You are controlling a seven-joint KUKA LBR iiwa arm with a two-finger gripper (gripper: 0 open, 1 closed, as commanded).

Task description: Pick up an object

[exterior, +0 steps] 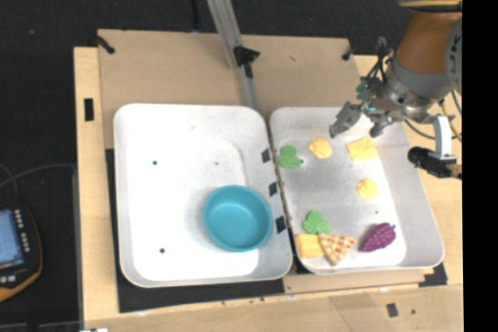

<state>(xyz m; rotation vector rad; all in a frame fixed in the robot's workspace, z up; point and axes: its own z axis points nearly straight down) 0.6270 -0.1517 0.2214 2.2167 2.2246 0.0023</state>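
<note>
My gripper point(360, 124) hangs over the far edge of the right bin point(412, 202), its two fingers spread open with nothing between them. Just below it lie a yellow square block point(362, 149) and a small yellow piece point(320, 148). A green leafy toy point(289, 159) lies near the bin's left wall. Another yellow piece point(367, 188) rests mid-bin. At the near end sit a second green toy point(315, 223), a yellow block point(308, 246), a pizza slice point(338, 248) and purple grapes point(378, 236).
The left bin point(156, 144) holds a blue bowl point(236, 218) near its front right corner. A slanted metal pole point(222, 12) rises behind the bins. A handheld controller point(14, 241) lies off the bench at the left.
</note>
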